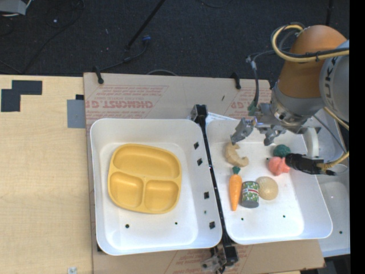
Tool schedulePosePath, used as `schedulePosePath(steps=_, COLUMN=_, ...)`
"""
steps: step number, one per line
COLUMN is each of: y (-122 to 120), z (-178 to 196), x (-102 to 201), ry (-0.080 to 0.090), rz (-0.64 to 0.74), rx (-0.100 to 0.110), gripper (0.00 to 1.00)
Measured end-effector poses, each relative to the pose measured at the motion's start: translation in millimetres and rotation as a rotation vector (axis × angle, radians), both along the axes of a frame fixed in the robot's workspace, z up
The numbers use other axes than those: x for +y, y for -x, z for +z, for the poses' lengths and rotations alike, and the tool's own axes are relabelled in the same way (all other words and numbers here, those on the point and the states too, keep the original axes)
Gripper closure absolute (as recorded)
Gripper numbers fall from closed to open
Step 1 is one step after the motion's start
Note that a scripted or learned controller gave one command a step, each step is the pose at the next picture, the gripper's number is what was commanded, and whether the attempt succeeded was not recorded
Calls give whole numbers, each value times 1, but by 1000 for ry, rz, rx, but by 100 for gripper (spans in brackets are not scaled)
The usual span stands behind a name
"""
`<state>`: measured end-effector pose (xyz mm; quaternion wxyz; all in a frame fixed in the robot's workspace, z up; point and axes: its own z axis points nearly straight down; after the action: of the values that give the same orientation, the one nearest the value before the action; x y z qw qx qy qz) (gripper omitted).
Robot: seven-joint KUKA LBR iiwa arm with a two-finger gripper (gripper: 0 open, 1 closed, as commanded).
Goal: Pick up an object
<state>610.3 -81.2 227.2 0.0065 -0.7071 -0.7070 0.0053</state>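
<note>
We see a smooth tapered orange carrot [235,192], a printed can [250,193] and a pale round ball [267,188] near the right bin's [311,224] middle. The claw [258,130] hovers by its far edge, fingers [242,131] spread, holding nothing.

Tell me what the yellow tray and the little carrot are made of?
The yellow tray looks like moulded plastic: smooth, one even colour, rounded compartments with a soft sheen. The carrot seems a toy, probably plastic or rubber, since its orange is flat and uniform. Its exact material is hard to tell.
</note>
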Motion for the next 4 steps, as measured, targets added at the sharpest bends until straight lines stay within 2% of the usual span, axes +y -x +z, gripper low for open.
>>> schedulePosePath(steps=1, y=-2, z=8, x=0, ry=1, rz=1, rx=-13, gripper=0)
schedulePosePath(steps=2, y=6, z=-40, x=-2, ry=1, rz=1, rx=-9, gripper=0)
schedulePosePath(steps=4, y=4, z=-142, x=-8, ry=1, rz=0, rx=-9, gripper=0)
